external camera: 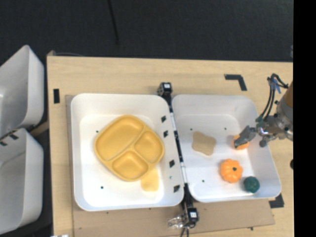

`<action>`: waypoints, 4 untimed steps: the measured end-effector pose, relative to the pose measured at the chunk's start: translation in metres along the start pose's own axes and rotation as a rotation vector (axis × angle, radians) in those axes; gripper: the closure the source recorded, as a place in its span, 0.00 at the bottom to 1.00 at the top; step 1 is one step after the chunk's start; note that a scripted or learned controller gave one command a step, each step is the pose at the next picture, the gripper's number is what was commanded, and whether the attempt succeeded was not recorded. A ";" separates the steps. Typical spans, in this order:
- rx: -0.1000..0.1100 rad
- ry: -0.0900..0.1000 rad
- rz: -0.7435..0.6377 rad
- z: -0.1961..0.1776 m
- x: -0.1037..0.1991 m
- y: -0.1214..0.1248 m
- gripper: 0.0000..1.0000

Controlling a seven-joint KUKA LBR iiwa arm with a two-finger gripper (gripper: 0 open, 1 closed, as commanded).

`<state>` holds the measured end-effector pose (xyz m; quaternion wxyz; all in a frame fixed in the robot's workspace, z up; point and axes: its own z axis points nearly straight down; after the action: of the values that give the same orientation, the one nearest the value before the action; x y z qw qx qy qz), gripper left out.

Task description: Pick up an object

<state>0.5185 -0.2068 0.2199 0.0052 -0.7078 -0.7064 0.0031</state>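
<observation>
Over the right bin's (217,102) far right side, the jaws (253,137) hang at the arm's end, an orange-tipped finger (241,140) showing; whether they are apart or together cannot be told. On the bin floor lie a tan flat piece (203,143), an orange pumpkin (230,171) and a dark green ball (251,184). A yellow divided plate (129,147) and a pale yellow piece (151,181) sit in the left bin (84,132). No writing is readable.

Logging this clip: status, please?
Gripper low over right bin, nothing seen held. Pumpkin, green ball, tan piece lie loose. Nothing blocking.
</observation>
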 end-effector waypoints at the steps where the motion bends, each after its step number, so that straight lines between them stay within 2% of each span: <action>1: -0.013 -0.003 -0.004 -0.007 0.000 0.003 0.00; 3: -0.008 -0.004 0.000 0.097 -0.012 -0.015 0.00; 4: -0.011 -0.005 0.001 0.120 -0.014 -0.015 0.00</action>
<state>0.5025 -0.2200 0.0997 -0.0006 -0.7083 -0.7060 0.0011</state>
